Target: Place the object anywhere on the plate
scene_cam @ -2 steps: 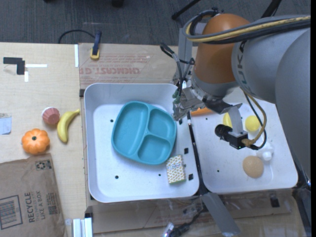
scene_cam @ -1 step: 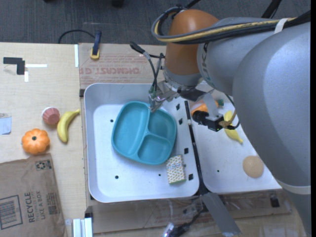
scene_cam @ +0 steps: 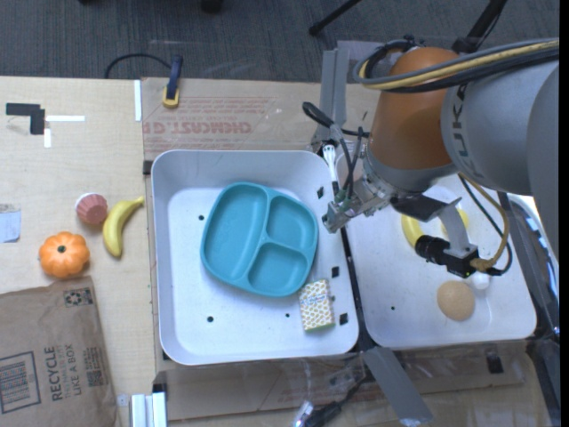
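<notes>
A blue plate [scene_cam: 260, 238] with three compartments lies in the left bin [scene_cam: 178, 327]. A small patterned box [scene_cam: 316, 306] rests on the bin floor just off the plate's lower right rim. In the right bin [scene_cam: 391, 318] a yellow object [scene_cam: 411, 230] is partly hidden under the arm, and a tan egg-shaped object [scene_cam: 456, 301] lies nearer the front. My gripper [scene_cam: 340, 210] hangs over the divide between the two bins, close to the plate's right edge. Nothing is visibly held in it.
On the bench left of the bins lie a small orange pumpkin [scene_cam: 64, 254], a yellow banana [scene_cam: 120, 225] and a pink cupcake-like toy [scene_cam: 92, 208]. A cardboard sheet [scene_cam: 49, 354] sits at the front left. The grey arm [scene_cam: 498, 105] covers the back of the right bin.
</notes>
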`<state>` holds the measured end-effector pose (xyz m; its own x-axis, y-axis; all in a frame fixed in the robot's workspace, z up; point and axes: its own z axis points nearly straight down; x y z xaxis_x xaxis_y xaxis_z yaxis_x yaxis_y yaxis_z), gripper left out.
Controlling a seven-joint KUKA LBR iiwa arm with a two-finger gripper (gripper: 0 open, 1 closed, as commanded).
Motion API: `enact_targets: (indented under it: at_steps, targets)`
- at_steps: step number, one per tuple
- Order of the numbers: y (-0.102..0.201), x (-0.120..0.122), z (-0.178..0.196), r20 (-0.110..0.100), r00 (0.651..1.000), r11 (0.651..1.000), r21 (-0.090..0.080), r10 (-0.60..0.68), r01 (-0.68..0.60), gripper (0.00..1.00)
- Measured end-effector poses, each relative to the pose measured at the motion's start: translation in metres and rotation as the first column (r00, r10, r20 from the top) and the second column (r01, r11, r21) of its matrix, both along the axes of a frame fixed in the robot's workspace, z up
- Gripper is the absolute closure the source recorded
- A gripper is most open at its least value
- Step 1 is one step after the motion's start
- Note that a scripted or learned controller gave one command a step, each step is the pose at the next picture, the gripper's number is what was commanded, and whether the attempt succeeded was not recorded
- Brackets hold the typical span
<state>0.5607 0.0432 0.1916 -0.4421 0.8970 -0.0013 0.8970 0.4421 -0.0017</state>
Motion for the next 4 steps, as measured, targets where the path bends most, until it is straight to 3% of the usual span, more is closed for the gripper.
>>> enact_targets:
  at_steps: [1,2,3,4]
  targets:
    - [0.08,0.043,-0.008,0.0,0.988,0.988,0.0,-0.155,0.155,1.0]
    - [0.058,-0.03,-0.042,-0.002,0.999,0.999,0.001,0.032,-0.032,1.0]
    - [0.054,0.035,-0.04,0.0,0.997,0.997,0.0,0.074,-0.074,1.0]
    - [0.064,0.073,-0.045,0.002,0.968,0.968,0.0,0.253,-0.253,1.0]
